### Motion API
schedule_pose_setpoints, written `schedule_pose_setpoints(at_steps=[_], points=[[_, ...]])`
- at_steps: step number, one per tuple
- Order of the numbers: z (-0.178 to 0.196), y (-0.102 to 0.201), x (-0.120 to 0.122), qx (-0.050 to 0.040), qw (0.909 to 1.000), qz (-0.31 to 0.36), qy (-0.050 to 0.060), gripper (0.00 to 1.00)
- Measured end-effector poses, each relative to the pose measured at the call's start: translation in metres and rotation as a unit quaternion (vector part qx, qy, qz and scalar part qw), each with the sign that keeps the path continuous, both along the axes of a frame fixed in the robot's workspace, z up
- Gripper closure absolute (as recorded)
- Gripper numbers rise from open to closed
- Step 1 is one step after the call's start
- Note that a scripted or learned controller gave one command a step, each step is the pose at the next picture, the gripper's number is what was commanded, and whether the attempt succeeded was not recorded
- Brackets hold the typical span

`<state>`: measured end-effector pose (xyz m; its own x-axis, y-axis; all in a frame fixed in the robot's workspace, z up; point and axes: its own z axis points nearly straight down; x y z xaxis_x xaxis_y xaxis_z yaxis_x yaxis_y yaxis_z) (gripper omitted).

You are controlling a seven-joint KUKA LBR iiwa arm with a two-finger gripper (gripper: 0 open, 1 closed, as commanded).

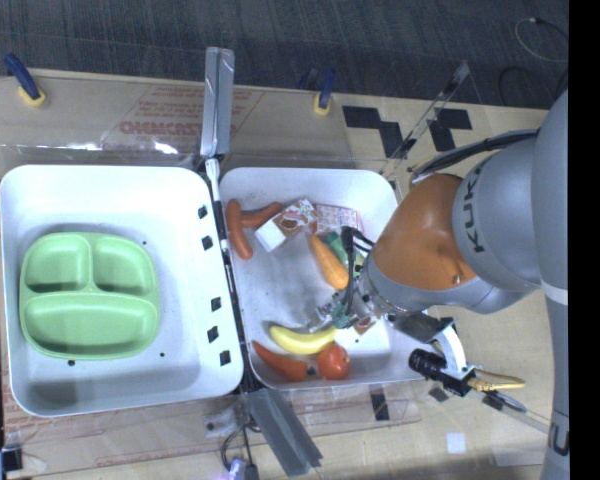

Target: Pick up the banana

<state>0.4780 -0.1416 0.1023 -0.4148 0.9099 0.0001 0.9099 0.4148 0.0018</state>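
The yellow banana [302,339] lies near the front of the right bin [290,183], curved, with its right tip pointing up toward the arm. My gripper [340,313] is low in the bin just above and to the right of that tip, under the orange band of the wrist [420,243]. The wrist hides most of the gripper, and nothing shows as held.
In the right bin lie a carrot [328,261], a red sausage [238,228], a green item [336,245], a wrapped packet [302,215], and red pepper and tomato [310,364] in front of the banana. The left bin [110,183] holds a green divided tray [88,293].
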Motion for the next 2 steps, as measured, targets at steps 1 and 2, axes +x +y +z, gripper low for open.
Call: schedule_pose_setpoints(at_steps=[1,2], points=[[-0.001,0.0,0.0,0.0,1.0,0.0,0.0,0.0],[-0.008,0.034,0.001,-0.0019,0.9832,0.183,-0.003,0.0]])
